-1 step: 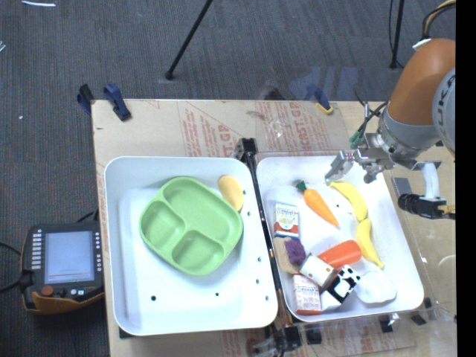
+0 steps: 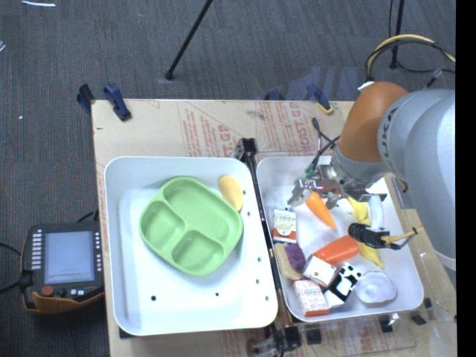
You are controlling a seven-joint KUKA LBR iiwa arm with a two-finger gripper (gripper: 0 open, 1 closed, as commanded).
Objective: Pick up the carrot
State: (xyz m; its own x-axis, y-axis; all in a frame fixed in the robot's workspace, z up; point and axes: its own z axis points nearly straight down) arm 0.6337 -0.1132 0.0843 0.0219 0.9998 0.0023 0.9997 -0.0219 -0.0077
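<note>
Camera view: gripper (image 2: pixel 315 187) at carrot (image 2: pixel 321 209), grip perhaps closed, unclear under wrist.

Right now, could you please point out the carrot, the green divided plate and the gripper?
carrot (image 2: pixel 322 210): camera view, middle of its orange body.
green divided plate (image 2: pixel 151 238): camera view, outer rim on its left side.
gripper (image 2: pixel 315 187): camera view, midway between the fingertips, above the carrot's top end.

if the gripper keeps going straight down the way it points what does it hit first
Most likely the carrot: the gripper sits right at its upper end in the right bin. Depth is hard to judge from one slanted view.
</note>
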